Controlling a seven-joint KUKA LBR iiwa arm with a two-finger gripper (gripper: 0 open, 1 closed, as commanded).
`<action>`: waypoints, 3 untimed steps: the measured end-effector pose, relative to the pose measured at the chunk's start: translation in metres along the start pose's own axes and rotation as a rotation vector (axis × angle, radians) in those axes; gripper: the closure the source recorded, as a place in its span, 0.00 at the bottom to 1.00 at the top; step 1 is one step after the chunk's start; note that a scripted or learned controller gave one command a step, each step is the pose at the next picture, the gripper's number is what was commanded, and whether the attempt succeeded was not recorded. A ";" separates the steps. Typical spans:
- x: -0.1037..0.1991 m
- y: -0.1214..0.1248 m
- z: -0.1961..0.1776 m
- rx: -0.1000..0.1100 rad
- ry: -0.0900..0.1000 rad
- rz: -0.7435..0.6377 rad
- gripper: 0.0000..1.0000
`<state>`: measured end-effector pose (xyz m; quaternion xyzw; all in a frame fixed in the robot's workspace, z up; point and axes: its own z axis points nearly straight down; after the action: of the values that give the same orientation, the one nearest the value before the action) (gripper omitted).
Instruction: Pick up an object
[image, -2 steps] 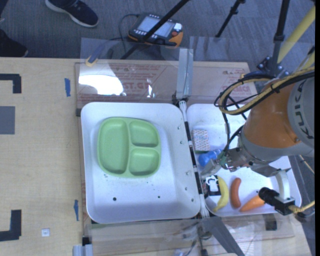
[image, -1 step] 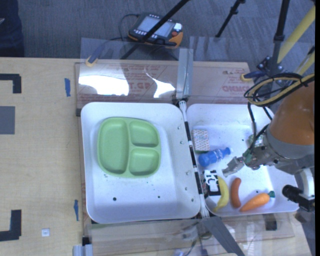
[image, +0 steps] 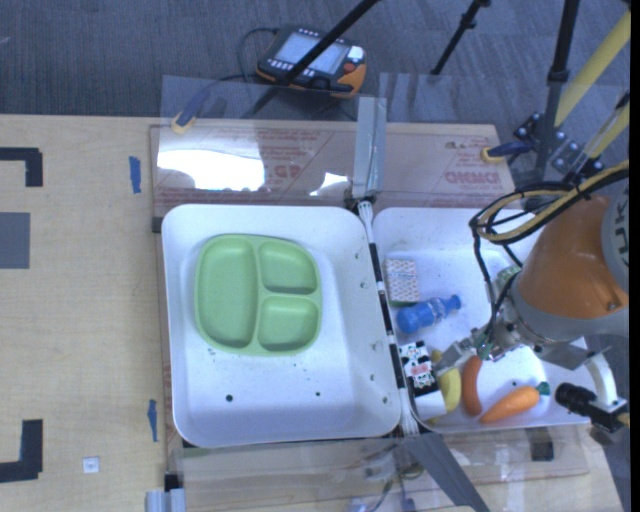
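Note:
The right bin (image: 440, 225) holds several small items. A blue bottle (image: 425, 313) lies on its side near the bin's left wall, below a checkered pink packet (image: 401, 278). At the front sit a black-and-white patterned block (image: 418, 366), a yellow banana-like piece (image: 450, 389), an upright orange piece (image: 470, 386) and a carrot (image: 511, 402). My gripper (image: 472, 352) hangs low over the front of this bin, just above the orange piece and the yellow piece. The arm's orange band (image: 572, 270) covers the bin's right side.
In the left bin (image: 270, 400) lies a green divided plate (image: 258, 293). A raised divider (image: 385, 320) separates the two bins. Black and yellow cables (image: 510, 215) loop over the right bin's back. Wooden bench lies to the left.

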<state>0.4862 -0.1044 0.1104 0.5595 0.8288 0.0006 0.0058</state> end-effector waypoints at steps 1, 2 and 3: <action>0.001 0.000 -0.008 0.001 0.003 0.000 1.00; 0.032 0.059 -0.074 0.007 0.008 0.104 1.00; 0.061 0.125 -0.090 0.009 0.006 0.480 1.00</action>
<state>0.5787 -0.0004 0.2008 0.7406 0.6719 -0.0002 0.0005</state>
